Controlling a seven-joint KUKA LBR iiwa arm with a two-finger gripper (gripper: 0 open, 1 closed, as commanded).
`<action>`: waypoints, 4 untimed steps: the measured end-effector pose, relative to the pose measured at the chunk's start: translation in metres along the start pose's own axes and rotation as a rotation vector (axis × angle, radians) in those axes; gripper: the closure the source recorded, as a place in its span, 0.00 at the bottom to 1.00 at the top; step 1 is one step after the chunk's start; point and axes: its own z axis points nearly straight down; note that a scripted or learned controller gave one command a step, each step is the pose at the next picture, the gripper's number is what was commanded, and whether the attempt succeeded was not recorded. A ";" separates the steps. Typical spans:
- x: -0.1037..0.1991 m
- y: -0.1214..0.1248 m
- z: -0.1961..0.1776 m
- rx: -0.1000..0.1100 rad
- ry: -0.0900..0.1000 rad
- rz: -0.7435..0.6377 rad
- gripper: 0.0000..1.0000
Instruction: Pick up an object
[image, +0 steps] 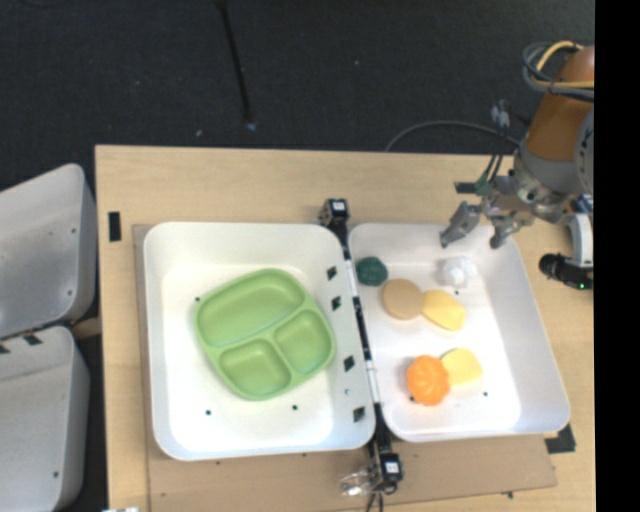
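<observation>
gripper (478, 231) fingers spread wide, holding nothing, above right bin (530, 330) far edge, small white object (455, 271) just below

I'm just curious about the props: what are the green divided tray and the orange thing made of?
The green tray looks like moulded plastic with a smooth matt finish: even colour, rounded compartment walls. The orange thing looks like a plastic or rubbery toy pumpkin with a slight sheen and faint ribs; which of the two I can't tell.
</observation>
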 end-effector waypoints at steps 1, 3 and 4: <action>0.001 0.003 -0.010 -0.014 -0.003 -0.004 0.00; -0.001 0.001 0.097 -0.012 -0.004 -0.006 0.00; -0.002 0.003 0.083 -0.018 -0.008 -0.009 1.00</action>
